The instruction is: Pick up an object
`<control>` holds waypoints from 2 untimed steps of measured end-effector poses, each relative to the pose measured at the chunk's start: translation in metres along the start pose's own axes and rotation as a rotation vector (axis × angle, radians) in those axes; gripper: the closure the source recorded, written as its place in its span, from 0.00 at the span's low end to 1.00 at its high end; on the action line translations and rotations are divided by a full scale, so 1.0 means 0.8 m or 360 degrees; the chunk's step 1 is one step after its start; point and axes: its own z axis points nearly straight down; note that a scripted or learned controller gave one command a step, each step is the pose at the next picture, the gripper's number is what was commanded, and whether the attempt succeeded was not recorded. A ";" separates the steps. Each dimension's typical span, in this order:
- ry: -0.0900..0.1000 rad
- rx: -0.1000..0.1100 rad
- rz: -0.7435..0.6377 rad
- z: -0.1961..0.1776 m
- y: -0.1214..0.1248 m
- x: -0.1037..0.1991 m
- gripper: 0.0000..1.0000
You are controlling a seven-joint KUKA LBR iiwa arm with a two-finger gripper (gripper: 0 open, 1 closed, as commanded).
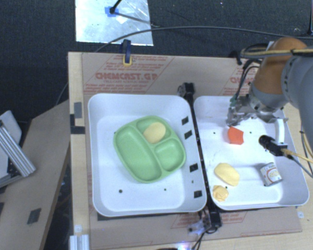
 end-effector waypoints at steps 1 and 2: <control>0.0001 0.0002 0.0008 -0.056 0.000 -0.007 1.00; 0.0001 0.0002 0.0010 -0.117 -0.009 -0.012 1.00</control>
